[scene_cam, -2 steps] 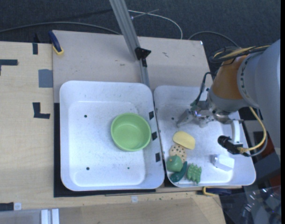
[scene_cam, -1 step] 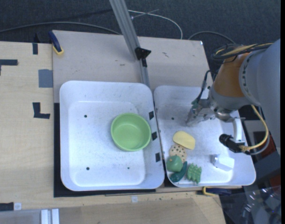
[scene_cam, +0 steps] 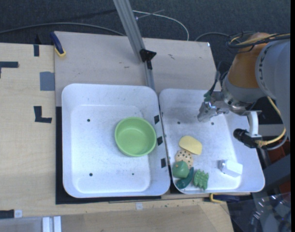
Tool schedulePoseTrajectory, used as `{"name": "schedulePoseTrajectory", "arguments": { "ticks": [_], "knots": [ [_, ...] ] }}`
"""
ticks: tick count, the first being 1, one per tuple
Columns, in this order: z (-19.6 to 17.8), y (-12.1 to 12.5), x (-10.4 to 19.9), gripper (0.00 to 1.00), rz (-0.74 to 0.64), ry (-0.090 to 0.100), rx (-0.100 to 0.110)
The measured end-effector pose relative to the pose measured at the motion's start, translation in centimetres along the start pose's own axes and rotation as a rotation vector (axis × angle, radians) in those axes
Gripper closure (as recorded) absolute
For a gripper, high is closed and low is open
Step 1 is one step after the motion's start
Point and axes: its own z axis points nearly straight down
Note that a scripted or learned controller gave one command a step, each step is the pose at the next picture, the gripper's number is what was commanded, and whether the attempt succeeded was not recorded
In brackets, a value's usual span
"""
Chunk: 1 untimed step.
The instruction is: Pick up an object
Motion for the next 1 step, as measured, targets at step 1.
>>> {"name": "schedulePoseTrajectory", "arguments": {
  "ticks": [1],
  "knots": [
    [-4.95,0.71,-0.77,1.00,0.000,-0.001,-0.001]
  ]
}}
